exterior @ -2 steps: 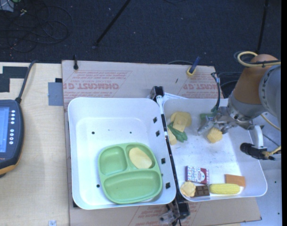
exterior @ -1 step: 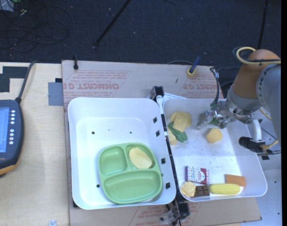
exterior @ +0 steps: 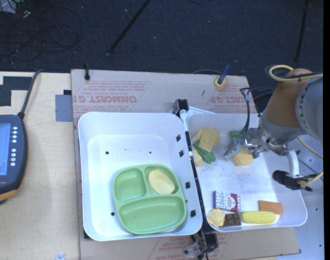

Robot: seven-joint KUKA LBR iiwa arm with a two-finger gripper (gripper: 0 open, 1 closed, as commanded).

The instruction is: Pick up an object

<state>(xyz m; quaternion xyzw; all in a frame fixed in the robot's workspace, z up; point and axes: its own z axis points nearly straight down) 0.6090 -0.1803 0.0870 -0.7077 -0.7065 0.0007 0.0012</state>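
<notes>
Pale yellow chunk [exterior: 243,158] lies at the gripper [exterior: 236,147] tip, right bin [exterior: 295,215].

We see a small pale yellow chunk [exterior: 243,157] lying in the right bin's upper middle. It sits just beside the gripper's tip, and we cannot tell whether they touch.

Just beside the silvery gripper [exterior: 239,145] lies a pale yellow chunk [exterior: 243,157]. Left of the gripper sit a yellow lump [exterior: 209,138] and a green piece [exterior: 205,155]. Below it lie a red-and-white carton [exterior: 226,201], a brown block [exterior: 233,219], a yellow corn cob [exterior: 258,217] and an orange wedge [exterior: 270,206]. Far to its left, a light green tray [exterior: 149,206] carries a pale yellow patty [exterior: 162,182]. Both bins [exterior: 100,140] are white. The arm [exterior: 286,104] is grey with an orange band.
</notes>
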